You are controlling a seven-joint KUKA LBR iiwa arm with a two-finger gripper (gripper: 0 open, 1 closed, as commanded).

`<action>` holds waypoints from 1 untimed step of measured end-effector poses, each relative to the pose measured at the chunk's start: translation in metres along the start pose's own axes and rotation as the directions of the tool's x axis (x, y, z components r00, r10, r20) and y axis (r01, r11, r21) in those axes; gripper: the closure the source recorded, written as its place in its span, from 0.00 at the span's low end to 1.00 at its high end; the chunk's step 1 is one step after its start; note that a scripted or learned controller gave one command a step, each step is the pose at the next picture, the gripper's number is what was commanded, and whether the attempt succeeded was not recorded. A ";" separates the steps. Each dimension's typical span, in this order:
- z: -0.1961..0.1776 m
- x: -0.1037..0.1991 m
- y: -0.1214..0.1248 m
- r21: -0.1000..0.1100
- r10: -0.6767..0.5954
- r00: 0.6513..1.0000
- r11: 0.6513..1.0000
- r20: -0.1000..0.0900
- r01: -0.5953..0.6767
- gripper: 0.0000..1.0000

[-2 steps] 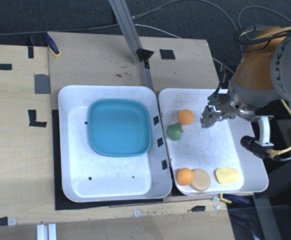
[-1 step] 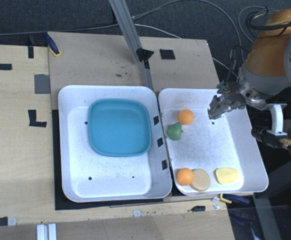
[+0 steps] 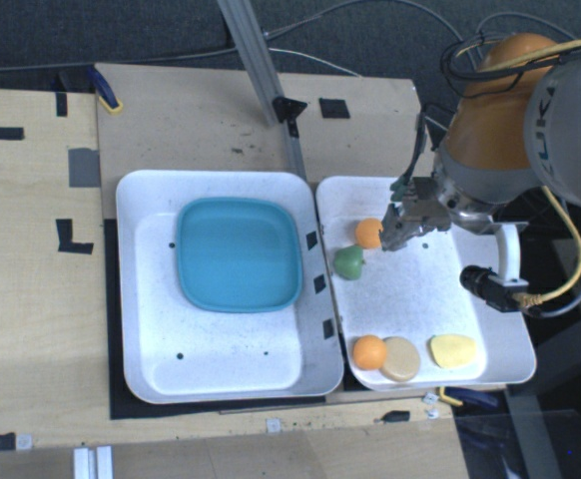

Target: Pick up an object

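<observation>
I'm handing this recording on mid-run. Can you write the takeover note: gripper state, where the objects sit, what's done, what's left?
Gripper: low in the right bin, beside the upper orange ball; grip state unclear.
Objects: green ball just below that orange ball. Along the bin's near edge: second orange ball, tan disc, yellow piece. Blue plate lies in the left bin.
Done: approach only; nothing seen lifted.
Left: grasp an object and raise it.
</observation>
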State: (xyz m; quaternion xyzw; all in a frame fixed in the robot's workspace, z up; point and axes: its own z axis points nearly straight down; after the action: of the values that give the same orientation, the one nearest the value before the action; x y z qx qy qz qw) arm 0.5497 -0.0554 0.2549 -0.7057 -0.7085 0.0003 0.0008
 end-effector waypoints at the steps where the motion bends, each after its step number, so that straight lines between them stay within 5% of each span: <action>1: -0.002 0.050 0.003 -0.001 -0.001 1.000 1.000 0.000 0.001 1.00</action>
State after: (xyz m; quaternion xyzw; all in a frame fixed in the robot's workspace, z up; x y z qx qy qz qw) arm 0.5522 -0.0053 0.2570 -0.7054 -0.7088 0.0000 0.0006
